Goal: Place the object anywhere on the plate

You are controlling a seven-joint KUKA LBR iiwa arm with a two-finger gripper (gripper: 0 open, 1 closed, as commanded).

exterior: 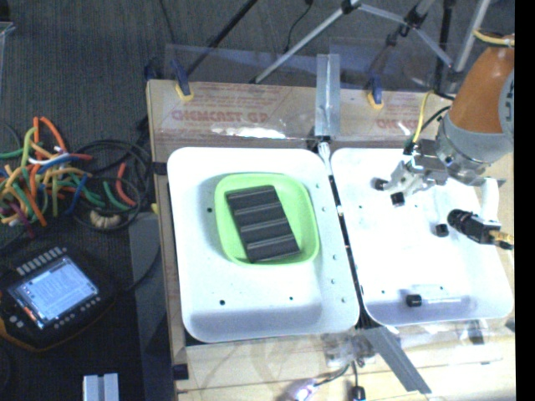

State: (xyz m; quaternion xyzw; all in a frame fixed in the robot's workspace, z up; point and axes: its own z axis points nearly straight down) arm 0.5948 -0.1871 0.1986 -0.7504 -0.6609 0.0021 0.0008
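- Object point(262, 223): dark ridged rectangular block, lying flat on the green plate point(308, 224) in the left bin point(192, 307).
- Looks stiff, light, maybe slick; I'd take it across its short width.
- My claw point(407, 180) hangs over the right bin point(468, 299), well apart; spread or pressed, cannot tell.

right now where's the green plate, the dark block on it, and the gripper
green plate point(222, 200), camera view, bare left rim
dark block point(263, 223), camera view, middle of its ridged top
gripper point(399, 184), camera view, tip over the right bin
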